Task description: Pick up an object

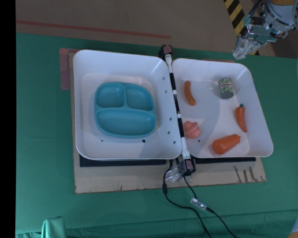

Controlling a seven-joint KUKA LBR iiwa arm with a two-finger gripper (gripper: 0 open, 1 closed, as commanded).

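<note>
2 shallow white plastic bins with rounded corners sit side by side on a cardboard sheet (pixel 139 183) over a green cloth counter (pixel 42 139), joined by a black-and-white bar (pixel 175 104) down the middle. Left bin (pixel 84 69) holds a teal plate (pixel 125 109), smooth, rounded-square, split into 3 compartments. Right bin (pixel 253 88) holds 5 items, all apart from each other: hot dog (pixel 189 93), orange, slim and curved, upper left; can (pixel 226 87), small cylinder with green patterned label, tilted, upper middle; slim carrot (pixel 240 118), orange with green tip, by the right wall; fat carrot (pixel 226 144), orange, tapered, lower middle; pink lump (pixel 191 129), bumpy, against the left wall near the bar. Gripper (pixel 240 52) at top right, metal, grey, hanging past the right bin's far rim, above the counter, not touching any item; jaws blurred, can't tell if spread or pressed together, nothing seen between them. Black cable (pixel 186 195) runs from the bar's near end across the cardboard and cloth. Yellow-black hazard tape (pixel 234 14) on the floor at top.
</note>
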